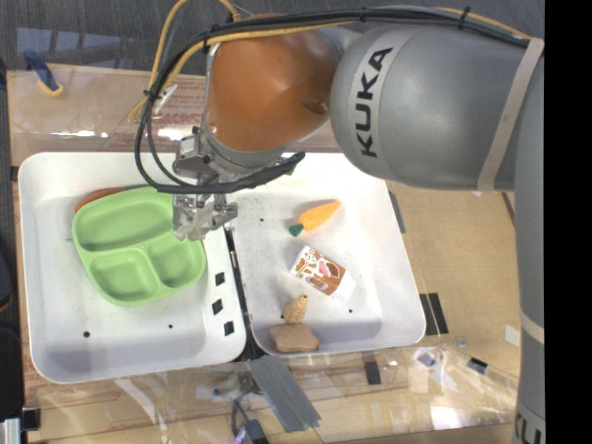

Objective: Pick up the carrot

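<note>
Gripper hung over the right edge of the green divided plate in the left bin, beside the wall between the two bins; whether it was spread or closed could not be told, and nothing was visibly caught in it. Carrot lay untouched in the right bin, well apart from the tool, so the approach step seemed not yet begun. Next move would likely call for travel rightward across the divider, then a descent over the carrot. Both bins rested on a taped, plastic-covered bench.
</note>
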`<action>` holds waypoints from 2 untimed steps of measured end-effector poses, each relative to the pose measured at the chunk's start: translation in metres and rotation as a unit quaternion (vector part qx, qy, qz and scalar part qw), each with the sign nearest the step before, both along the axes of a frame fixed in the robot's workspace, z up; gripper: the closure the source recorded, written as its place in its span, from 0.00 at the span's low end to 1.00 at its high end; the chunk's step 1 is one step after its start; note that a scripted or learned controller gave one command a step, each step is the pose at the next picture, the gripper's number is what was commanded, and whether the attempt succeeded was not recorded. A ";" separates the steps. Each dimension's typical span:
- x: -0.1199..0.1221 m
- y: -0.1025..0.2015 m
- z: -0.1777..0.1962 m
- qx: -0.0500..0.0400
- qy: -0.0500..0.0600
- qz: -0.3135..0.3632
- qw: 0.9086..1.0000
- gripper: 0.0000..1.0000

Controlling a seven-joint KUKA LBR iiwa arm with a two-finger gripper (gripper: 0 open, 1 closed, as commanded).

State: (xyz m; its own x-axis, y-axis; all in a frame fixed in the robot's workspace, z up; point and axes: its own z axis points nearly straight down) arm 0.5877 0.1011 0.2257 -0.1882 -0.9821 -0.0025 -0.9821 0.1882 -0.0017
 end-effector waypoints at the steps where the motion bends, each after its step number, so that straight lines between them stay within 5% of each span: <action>1: 0.055 0.000 -0.115 0.002 -0.008 -0.049 0.999 1.00; 2: 0.071 0.049 -0.130 0.000 -0.004 0.095 0.995 1.00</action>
